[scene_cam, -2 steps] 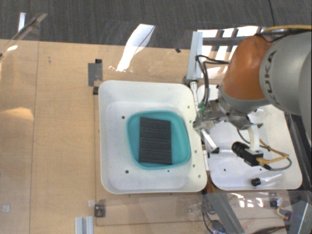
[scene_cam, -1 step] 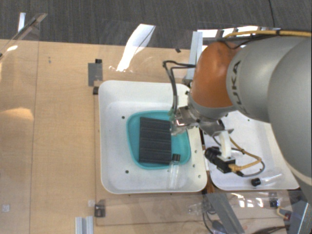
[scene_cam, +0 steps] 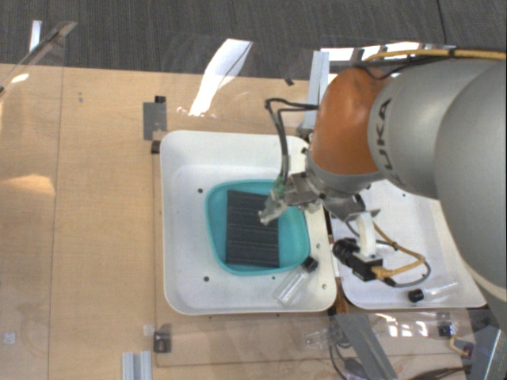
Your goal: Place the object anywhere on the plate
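**Teal plate carries the ribbed pad, gripper low at its corner**

Teal and roughly square, the plate (scene_cam: 216,212) sits in the middle of the left white bin (scene_cam: 182,236). A dark grey ribbed pad (scene_cam: 252,232) lies flat on it, fully inside the rim, its long side running from the far edge to the near edge.

The gripper (scene_cam: 272,210) hangs low at the pad's far right corner, over the plate's right side. From this angle the wrist hides too much to tell whether the gripper is spread, pressed together or pinching the pad. The grey arm (scene_cam: 428,125), with its orange band, reaches in from the right across the right bin (scene_cam: 412,220).

A small clear bottle with a black cap (scene_cam: 291,286) lies on its side in the left bin's near right corner, just off the plate. A small black piece (scene_cam: 414,295) rests at the near edge of the right bin, beside what may be a clear tube (scene_cam: 440,290).
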`<state>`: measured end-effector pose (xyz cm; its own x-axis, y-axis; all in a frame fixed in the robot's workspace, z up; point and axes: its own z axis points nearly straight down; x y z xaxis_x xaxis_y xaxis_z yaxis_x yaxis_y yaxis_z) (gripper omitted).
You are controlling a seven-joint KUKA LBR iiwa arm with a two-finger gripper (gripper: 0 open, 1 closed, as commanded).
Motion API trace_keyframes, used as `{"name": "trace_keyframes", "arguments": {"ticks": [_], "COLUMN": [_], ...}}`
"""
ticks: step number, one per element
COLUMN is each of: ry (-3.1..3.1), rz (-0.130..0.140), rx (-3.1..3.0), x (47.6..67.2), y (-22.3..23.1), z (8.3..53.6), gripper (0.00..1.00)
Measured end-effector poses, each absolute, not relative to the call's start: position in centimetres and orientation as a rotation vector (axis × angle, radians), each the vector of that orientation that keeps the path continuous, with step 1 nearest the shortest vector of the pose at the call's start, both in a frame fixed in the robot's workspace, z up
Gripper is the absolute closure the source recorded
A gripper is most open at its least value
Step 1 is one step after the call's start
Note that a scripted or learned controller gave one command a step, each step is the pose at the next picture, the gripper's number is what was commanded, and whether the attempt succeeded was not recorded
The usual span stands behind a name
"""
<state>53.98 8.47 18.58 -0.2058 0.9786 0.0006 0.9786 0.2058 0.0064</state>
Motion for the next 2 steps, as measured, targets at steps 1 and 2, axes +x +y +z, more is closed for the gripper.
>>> {"name": "trace_keyframes", "arguments": {"ticks": [1, 2], "ry": [2.452, 2.453], "rz": [0.007, 0.015], "rx": [1.956, 1.949], "x": [55.5, 55.7], "y": [3.1, 3.3], "z": [20.0, 21.1], "gripper": [0.00, 1.00]}}
